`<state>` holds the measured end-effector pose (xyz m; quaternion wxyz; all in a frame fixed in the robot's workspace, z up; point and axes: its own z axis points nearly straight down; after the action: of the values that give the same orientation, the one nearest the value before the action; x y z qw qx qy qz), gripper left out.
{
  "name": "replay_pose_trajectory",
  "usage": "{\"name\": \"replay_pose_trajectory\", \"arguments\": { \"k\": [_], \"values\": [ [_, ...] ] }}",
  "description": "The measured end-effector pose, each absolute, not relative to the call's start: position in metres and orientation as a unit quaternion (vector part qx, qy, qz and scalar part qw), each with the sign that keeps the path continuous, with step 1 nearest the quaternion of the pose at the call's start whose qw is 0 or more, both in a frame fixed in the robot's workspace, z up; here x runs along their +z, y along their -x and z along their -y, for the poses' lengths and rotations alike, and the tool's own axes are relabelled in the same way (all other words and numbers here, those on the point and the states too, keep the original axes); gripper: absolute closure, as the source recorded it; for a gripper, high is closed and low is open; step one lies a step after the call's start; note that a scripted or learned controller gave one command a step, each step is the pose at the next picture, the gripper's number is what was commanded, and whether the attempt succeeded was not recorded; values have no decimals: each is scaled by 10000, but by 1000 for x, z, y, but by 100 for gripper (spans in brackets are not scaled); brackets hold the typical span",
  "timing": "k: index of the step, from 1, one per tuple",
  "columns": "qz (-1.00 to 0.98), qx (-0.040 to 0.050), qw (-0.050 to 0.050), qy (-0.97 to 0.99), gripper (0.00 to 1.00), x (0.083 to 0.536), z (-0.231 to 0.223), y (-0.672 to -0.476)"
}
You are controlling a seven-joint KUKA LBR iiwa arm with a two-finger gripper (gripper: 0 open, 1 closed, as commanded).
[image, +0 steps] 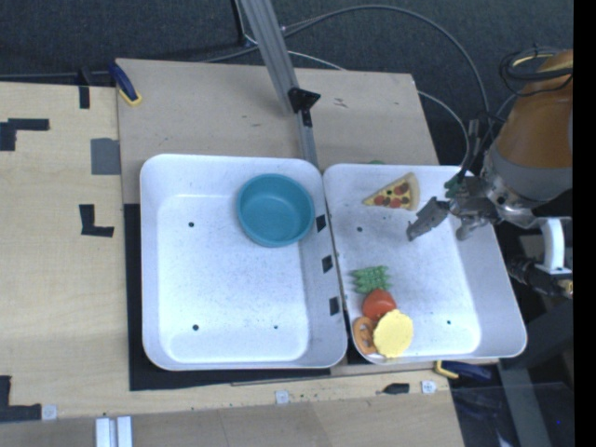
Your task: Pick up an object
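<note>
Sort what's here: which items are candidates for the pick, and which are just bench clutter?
Pick candidates: pizza slice, blue bowl, green leafy toy, tomato, yellow toy; end effector over the right bin.

Clutter: cables, metal pole, yellow clamp.

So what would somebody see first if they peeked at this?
Probably the round blue bowl, sitting at the back of the left white bin. Next, the toy pizza slice at the back of the right white bin, with the robot's grey gripper open just beside it.
</note>
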<state>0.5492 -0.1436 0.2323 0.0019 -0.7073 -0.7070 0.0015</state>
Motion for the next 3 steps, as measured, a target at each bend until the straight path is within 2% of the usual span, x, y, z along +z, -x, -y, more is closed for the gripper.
{"name": "replay_pose_trajectory", "arguments": {
  "k": [2,3],
  "values": [
    [7074,13,19,7069,0,137,130,-552],
    [7074,4,6,7068,100,149,130,-552]
  ]
}}
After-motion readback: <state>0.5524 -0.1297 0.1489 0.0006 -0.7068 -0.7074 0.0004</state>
